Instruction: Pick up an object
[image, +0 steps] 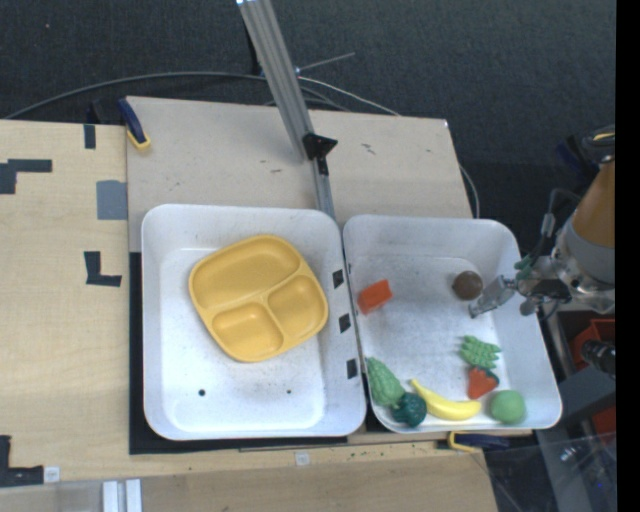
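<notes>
Banana (446, 403) lies lengthwise along bin's (430, 235) near wall.

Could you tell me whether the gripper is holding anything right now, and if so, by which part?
Nothing is held: the gripper hangs beside the brown ball, with no object between its fingers.

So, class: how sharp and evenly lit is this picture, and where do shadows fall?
Camera view: soft, even light with faint shadows; the yellow tray and banana are fairly sharp; the hand looks blurry at the right bin's edge.
</notes>
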